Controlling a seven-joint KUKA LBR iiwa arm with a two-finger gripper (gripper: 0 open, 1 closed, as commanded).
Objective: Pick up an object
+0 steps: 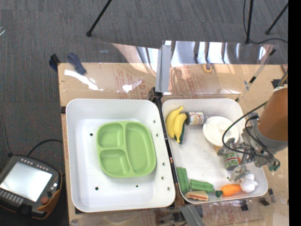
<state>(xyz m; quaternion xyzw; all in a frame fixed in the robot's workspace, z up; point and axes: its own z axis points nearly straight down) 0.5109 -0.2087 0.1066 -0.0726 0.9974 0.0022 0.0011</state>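
Note:
My gripper (pixel 238 165) hangs low over the right side of the right bin (pixel 212 103), under the grey wrist with the orange band. A small can with a green label (pixel 231 161) stands right against its left side; I cannot tell whether the can is gripped. Just in front of it lie a white egg-like object (pixel 248 185) and an orange carrot (pixel 230 190). Two yellow bananas (pixel 176 122) lie at the bin's far left, next to a small lying jar (pixel 196 118). A white round plate (pixel 219 130) sits at the far right, partly under the arm's cables.
The left bin (pixel 80 173) holds a green divided plate (pixel 126 148). Along the right bin's front edge lie green vegetable pieces (pixel 182 178) and a sandwich (pixel 197 196). A teach pendant (pixel 26 185) rests on the floor at the lower left.

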